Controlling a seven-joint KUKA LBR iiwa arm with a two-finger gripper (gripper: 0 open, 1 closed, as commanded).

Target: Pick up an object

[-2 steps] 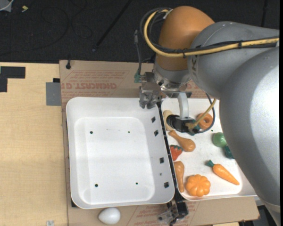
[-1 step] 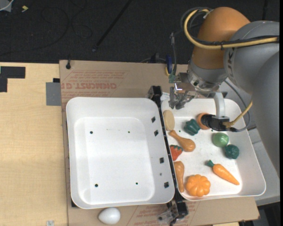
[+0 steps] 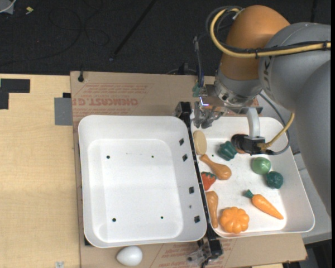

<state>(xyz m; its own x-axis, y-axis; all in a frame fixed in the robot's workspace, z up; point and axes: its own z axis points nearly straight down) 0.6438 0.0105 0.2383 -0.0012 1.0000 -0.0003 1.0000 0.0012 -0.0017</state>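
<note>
Objects for the pick are gathered in the right bin [image 3: 301, 219]: a pale beige piece [image 3: 200, 143] against the left wall, a tan squash [image 3: 216, 167] beside it, a red piece [image 3: 207, 180], a long orange piece [image 3: 212, 205], a small pumpkin [image 3: 234, 219], a carrot [image 3: 265, 204], a light green ball [image 3: 261, 164], a dark green piece [image 3: 274, 179] and a teal piece [image 3: 227, 150]. They are spread loosely over the floor of the bin, most of them apart from one another, probably so that each one can be reached alone. The left bin [image 3: 95, 144] is seen beside it on the tabletop [image 3: 28, 166], and a white egg [image 3: 129, 255] lies outside, just in front of that bin.

The hand [image 3: 205, 118] is held low over the far left corner of the right bin, just above the pale beige piece – this piece is judged to be the likely target. Whether the hand is spread or pressed together cannot be told; it is dark and small in the view, and nothing is seen between its parts. A descent close to the bin wall is judged risky – the wall could be struck.
</note>
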